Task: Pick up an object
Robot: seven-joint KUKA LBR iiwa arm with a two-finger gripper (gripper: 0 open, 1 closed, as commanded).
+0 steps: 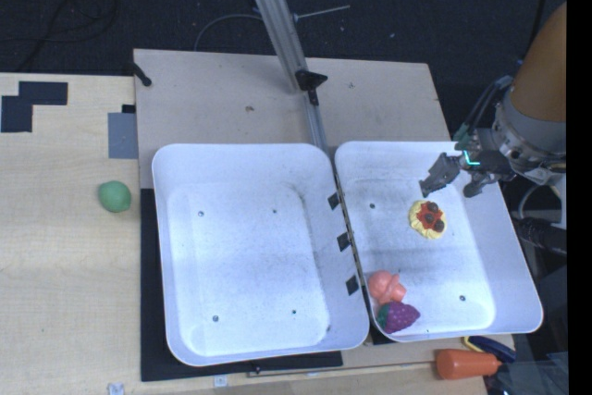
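A green ball [115, 196] lies on the pale wooden surface at the far left, well apart from the bins. The left bin [185, 164] sits next to it on the bench, its floor bare white with a faint grey scuffing, and a slim metal rail [277, 18] runs down at a slant to the seam where the two bins meet. In the right bin [518, 291] — near its front left corner — a pinkish-orange toy [387, 285] rests touching a purple grape cluster [400, 316], the pink one just behind the purple. Farther back and to the right lies a small yellow disc-like toy [428, 218] with red and dark markings on top (perhaps a toy pizza or tart); it is roughly round, slightly longer along a line from upper left to lower right, and lies flat with no clear pointing end. The gripper [451, 178] hangs just above and behind this yellow piece, its two dark fingers spread apart with nothing between them. An orange object [465, 364] lies outside the bin's front edge.
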